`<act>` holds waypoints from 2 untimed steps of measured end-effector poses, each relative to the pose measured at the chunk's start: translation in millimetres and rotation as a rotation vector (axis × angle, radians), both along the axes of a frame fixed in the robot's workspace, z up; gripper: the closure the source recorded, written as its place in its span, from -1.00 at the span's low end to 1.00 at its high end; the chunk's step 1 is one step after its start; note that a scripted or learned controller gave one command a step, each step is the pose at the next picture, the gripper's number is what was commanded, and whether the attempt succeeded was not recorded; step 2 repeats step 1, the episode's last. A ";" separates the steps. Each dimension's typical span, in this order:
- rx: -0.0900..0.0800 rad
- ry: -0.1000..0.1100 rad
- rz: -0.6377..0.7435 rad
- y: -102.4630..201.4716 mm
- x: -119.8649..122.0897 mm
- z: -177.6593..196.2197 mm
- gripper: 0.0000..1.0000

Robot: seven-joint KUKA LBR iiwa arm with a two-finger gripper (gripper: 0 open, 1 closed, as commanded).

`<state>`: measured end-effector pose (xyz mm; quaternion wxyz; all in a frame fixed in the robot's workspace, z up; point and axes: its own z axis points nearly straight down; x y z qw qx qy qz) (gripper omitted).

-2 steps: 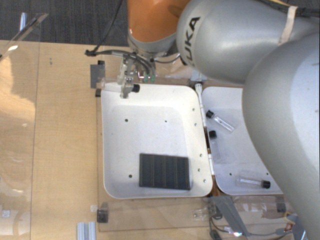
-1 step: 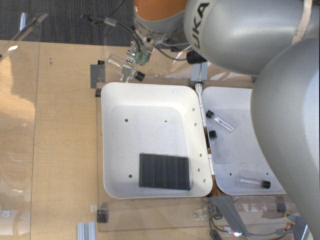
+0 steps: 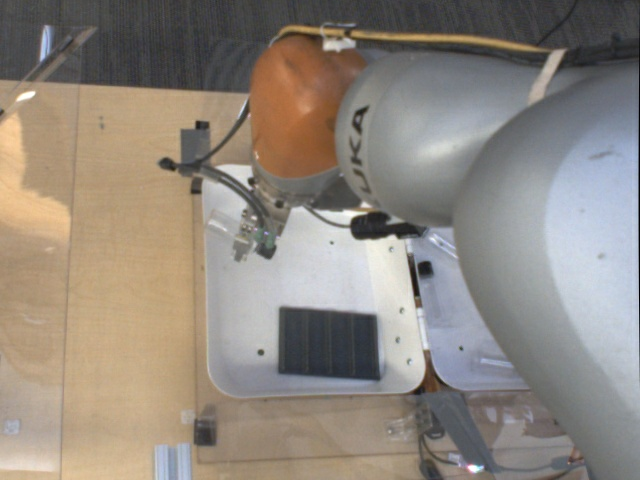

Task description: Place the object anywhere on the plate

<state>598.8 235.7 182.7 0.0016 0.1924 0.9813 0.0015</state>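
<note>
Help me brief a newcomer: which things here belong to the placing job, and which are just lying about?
Job: gripper, dark ribbed plate, left bin holding it. Object itself: cannot tell.
Lying about: small black piece at the right bin edge, small black block on the bench.

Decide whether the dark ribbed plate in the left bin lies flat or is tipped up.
Flat: the dark ribbed plate shows its whole top face and rests on the floor of the left bin, with no edge visibly raised.
</note>
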 end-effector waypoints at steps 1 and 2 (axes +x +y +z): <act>0.002 -0.003 -0.005 0.6 -75.7 51.8 1.00; 0.002 -0.003 -0.005 0.6 -75.7 51.8 1.00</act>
